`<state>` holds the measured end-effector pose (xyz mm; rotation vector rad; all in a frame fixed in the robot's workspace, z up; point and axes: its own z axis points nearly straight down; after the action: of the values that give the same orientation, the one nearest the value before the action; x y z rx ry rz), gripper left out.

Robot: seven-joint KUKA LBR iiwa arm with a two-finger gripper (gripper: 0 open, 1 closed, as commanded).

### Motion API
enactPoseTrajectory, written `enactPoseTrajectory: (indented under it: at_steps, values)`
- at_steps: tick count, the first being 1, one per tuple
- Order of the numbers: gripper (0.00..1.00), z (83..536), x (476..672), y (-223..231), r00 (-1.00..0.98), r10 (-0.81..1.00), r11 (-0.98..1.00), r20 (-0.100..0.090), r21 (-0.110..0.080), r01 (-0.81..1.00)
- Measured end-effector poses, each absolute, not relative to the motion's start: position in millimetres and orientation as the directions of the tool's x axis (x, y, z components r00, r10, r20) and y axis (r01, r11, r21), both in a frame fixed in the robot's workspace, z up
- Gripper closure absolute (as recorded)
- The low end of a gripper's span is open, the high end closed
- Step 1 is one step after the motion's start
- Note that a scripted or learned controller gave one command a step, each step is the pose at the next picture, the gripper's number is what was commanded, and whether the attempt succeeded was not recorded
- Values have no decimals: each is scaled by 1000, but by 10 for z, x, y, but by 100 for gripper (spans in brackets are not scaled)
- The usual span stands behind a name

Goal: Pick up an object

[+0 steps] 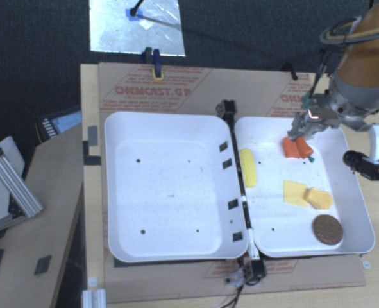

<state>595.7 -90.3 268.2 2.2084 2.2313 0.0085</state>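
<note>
The bench (176, 85) is a flat brown board printed with red lettering, and on it sit two shallow white bins of smooth moulded plastic with rounded corners, joined by a black hinge strip. The left bin (170, 185) shows bare floor; the right bin (353, 236) holds the goods. The arm (369, 50), grey with an orange band, comes in over the right bin's far corner. Its gripper (301, 133) sits low, right at an orange piece (296, 148), touching or nearly so; whether it grips it I cannot tell. This looks like the grasp step: the next move likely calls for a firm close and a straight lift. Nearby lie a ridged yellow corn cob (247, 167), a flat yellow cheese wedge (296, 192) with a smaller one beside it, and a round brown cookie (328, 229).
</note>
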Motion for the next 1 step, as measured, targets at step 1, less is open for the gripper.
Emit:
enactPoseTrajectory:
  at_steps: [1]
  values:
    - [100,2687,5820,-1695,6,1000,-6,-4,3,1000]
